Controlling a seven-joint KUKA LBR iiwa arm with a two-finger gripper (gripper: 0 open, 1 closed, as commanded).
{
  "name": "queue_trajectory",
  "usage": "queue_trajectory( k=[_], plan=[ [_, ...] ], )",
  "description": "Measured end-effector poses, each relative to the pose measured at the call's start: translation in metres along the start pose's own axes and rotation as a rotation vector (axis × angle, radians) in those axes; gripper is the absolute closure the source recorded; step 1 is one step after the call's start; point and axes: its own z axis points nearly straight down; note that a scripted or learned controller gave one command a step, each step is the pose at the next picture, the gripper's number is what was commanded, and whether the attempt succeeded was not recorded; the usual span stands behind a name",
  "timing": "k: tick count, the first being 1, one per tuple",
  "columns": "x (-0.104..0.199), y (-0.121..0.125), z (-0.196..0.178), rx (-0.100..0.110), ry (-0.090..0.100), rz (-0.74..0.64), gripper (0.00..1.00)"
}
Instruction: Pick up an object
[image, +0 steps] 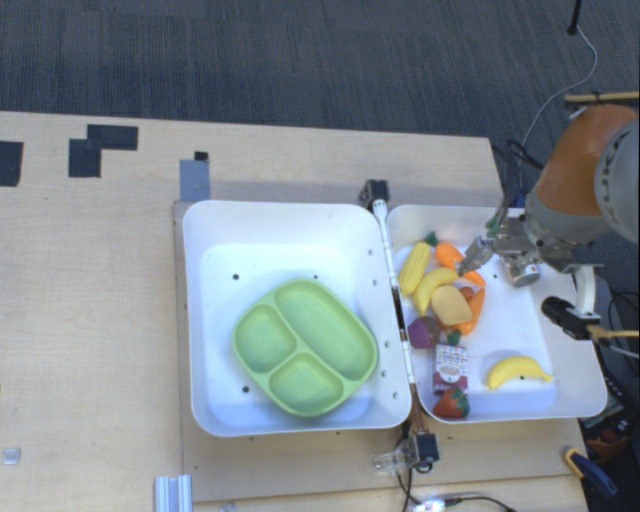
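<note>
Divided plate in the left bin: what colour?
Light green. The divided plate shows plainly in the camera view, lying in the left bin.

A grey robot arm (610, 190) with an orange band above its wrist reaches in from the right edge, angled down and to the left. At its end, a metal two-finger gripper (478, 254) points left and slightly downward, with its slim fingers close together at the tips.

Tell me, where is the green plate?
The green plate lies in the left bin, toward its near side. The toy food, like the banana, sits in the right bin.
</note>
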Motion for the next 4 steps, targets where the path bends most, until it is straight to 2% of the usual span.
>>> queue_trajectory(
  k=[1,2,3,4],
  plan=[
    [0.027,-0.025,0.043,0.012,0.003,0.005,0.00],
    [0.027,-0.023,0.031,0.006,0.002,0.004,1.00],
    [0.116,0.046,-0.055,0.013,0.005,0.004,1.00],
    [0.141,-0.037,-0.105,0.015,0.005,0.004,1.00]
  ],
)
